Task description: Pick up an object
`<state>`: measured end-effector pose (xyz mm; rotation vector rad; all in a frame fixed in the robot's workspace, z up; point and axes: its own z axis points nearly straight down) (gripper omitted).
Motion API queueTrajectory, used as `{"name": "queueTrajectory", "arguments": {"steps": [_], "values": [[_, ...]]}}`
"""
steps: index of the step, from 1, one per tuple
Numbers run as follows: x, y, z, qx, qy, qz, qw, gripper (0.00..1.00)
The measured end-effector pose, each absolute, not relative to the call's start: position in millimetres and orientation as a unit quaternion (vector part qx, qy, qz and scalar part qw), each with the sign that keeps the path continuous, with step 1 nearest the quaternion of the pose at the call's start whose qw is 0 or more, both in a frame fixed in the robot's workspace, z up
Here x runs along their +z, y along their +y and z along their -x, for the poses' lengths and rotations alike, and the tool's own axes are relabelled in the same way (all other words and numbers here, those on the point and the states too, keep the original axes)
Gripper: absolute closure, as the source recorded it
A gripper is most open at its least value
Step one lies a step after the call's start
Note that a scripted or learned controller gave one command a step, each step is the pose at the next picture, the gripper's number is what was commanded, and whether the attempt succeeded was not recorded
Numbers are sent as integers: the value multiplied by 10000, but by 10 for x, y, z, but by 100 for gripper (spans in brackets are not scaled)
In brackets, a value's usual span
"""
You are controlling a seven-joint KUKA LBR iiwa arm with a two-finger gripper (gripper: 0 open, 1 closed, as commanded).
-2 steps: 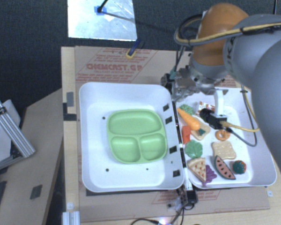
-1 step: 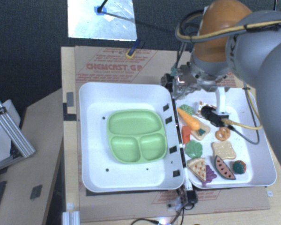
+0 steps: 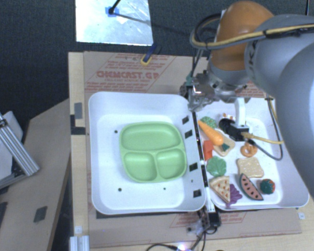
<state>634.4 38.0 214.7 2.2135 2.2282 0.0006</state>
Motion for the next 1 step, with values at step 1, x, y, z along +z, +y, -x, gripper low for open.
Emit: {"name": "queueTrajectory", "arguments": {"steps": [1], "values": [[2166, 420, -6282, 0, 7094, -7048, 4, 100]]}}
